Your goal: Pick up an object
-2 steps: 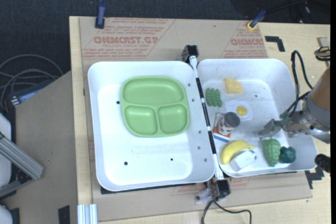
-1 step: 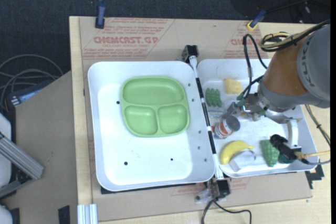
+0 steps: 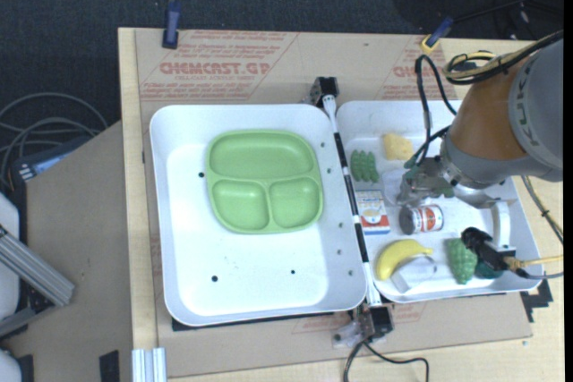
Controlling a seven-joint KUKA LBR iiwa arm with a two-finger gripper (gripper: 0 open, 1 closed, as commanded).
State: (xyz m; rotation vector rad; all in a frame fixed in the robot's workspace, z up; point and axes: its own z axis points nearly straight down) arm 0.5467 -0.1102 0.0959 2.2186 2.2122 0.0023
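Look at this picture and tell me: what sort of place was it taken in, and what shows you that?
Probably a robotics lab or test bench. A grey and orange robot arm reaches over two white bins, one holding a green divided plate, the other toy food like a banana. Loose cables lie on the dark floor.

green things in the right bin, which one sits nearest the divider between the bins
The small green block at the right bin's upper left, beside the divider; the bushy green one lies far over, lower right.

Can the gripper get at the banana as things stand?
Probably yes. The banana lies uncovered near the right bin's front edge, and the gripper hovers just behind it over the can; nothing lies across it.
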